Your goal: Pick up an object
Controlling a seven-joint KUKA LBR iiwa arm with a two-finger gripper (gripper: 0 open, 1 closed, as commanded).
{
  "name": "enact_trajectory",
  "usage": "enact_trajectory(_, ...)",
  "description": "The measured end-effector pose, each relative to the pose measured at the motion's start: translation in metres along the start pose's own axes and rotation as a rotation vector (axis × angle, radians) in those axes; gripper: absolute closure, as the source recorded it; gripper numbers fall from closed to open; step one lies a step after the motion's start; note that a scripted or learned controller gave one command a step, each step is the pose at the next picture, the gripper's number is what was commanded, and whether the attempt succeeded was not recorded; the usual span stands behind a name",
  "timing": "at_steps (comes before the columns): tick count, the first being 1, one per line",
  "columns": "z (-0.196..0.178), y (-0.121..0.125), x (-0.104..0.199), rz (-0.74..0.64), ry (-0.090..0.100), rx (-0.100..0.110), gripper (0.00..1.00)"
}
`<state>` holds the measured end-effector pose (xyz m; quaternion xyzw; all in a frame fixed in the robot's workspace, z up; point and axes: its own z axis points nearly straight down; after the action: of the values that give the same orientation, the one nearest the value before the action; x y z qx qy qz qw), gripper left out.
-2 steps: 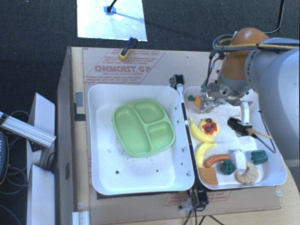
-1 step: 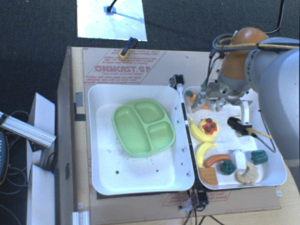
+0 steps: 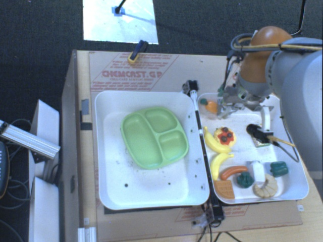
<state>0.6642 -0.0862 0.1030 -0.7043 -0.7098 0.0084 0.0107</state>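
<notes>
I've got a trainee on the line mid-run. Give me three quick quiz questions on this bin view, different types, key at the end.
1. True or false: the green divided plate lies in the left bin.
2. Which item lies nearest the gripper? A) the small orange toy B) the waffle C) the sausage
3. Fill in: two yellow ___ lie along the right bin's left side.

Key: 1 true. 2 A. 3 bananas.

You look down from one fixed camera, high above the worktop (image 3: 151, 64), slanting over both bins (image 3: 108, 150).
</notes>
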Motion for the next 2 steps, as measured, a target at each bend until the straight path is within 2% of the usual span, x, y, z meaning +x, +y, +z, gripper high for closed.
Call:
enact_trajectory(1,0.0,0.0,0.0,0.0,0.0,-0.001,0.0)
enact_trajectory(2,0.023,0.0,0.001,0.001,0.001,-0.001,0.0)
